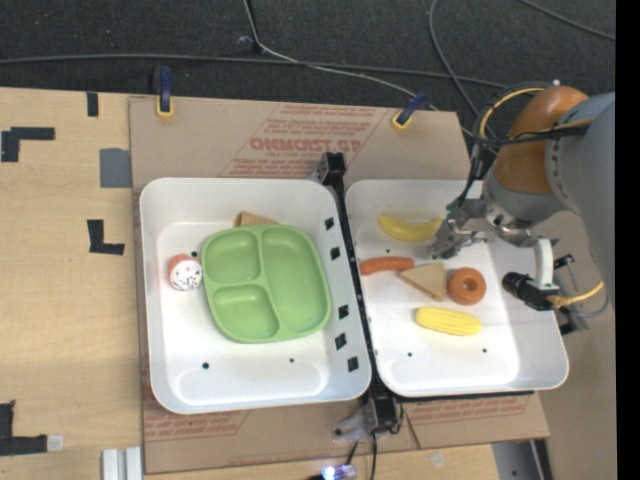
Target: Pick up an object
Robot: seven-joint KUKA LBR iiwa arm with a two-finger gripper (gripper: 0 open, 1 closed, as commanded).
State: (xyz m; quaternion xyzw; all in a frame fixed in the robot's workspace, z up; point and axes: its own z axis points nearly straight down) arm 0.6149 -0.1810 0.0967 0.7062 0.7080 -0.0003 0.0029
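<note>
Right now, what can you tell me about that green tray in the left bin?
The green tray is a rounded plate of what looks like smooth plastic, split into three compartments: one tall on its right, two smaller on its left. It lies flat, slightly turned, in the middle of the left bin. A tan piece pokes out from under its far edge, and a small white speckled ball sits against its left rim.

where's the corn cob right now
The corn cob lies in the right bin, toward its front, just below the donut and the bread wedge.
</note>
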